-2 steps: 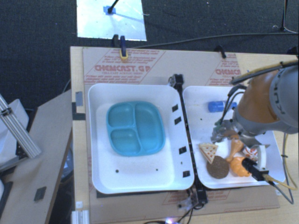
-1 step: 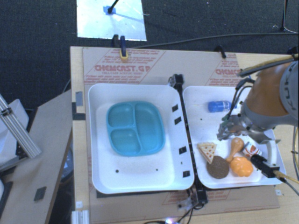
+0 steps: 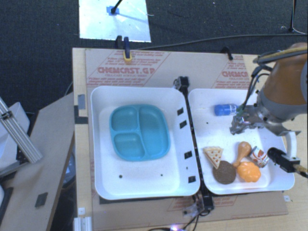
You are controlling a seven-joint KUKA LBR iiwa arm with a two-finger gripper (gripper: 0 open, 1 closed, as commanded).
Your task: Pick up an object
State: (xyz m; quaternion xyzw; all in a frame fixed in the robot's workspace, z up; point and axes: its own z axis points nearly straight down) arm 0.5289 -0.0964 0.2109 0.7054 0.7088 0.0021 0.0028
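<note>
Two shallow white bins sit side by side on the bench. The left bin point(image 3: 103, 143) holds a blue divided plate point(image 3: 139, 131). The right bin point(image 3: 207, 105) holds all candidate objects: a blue cylinder point(image 3: 224, 109) at 12 o'clock of the bin, and a cluster at 6 o'clock made up of a wedge-shaped piece point(image 3: 213, 154), a dark brown disc point(image 3: 224, 173), a drumstick-shaped item point(image 3: 243, 150), an orange lump point(image 3: 249, 172) and a small red-and-white item point(image 3: 259, 156).

The gripper point(image 3: 240, 124) hangs over the right bin, just at 4 o'clock of the blue cylinder and at 12 o'clock of the cluster. No object is visible between the fingers. Whether they stand wide or narrow cannot be told; the metal parts blur together at this slant.

Probable faults:
- Descent here likely lands on bare bin floor between cylinder and cluster, giving an empty closure.
- The cylinder lies on its side and may roll away from a finger touch.
- The cluster items touch one another; a grasp there may catch two items or push one aside.

Hard to make out: gripper height above the floor, and the identity of the red-and-white item. The arm point(image 3: 286, 83) is cut off at 3 o'clock.
</note>
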